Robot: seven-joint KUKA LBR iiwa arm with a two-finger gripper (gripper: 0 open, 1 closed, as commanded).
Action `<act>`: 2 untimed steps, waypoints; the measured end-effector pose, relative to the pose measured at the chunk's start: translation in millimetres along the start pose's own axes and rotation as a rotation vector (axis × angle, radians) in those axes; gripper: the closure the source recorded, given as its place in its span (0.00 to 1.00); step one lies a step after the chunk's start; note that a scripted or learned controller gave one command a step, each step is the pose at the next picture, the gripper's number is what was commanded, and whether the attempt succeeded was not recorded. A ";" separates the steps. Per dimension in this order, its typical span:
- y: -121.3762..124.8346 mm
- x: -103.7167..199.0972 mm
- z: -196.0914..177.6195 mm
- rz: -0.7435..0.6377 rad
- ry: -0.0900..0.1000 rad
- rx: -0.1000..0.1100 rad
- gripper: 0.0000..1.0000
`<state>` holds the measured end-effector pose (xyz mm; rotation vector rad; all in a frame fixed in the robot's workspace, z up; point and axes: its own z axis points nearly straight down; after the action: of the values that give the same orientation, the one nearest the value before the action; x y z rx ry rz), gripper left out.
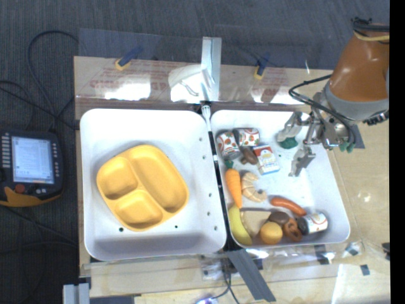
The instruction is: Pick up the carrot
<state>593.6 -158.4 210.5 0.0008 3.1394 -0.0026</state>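
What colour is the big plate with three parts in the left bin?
Yellow. The three-part plastic plate shows plainly in the camera view.

Two white bins: the left bin (pixel 95 233) and the right bin (pixel 335 201). One yellow tray (pixel 142 185) with three compartments sits in the left bin. The right bin holds one carrot (pixel 233 185), one banana (pixel 237 225) at its 7 o'clock, one sausage (pixel 288 204), two cans (pixel 237 141), and one small carton (pixel 267 160).
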 end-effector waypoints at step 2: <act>138.1 52.7 24.8 0.044 -0.001 -0.004 0.00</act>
<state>541.0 -20.3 185.4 0.0696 3.1376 0.0041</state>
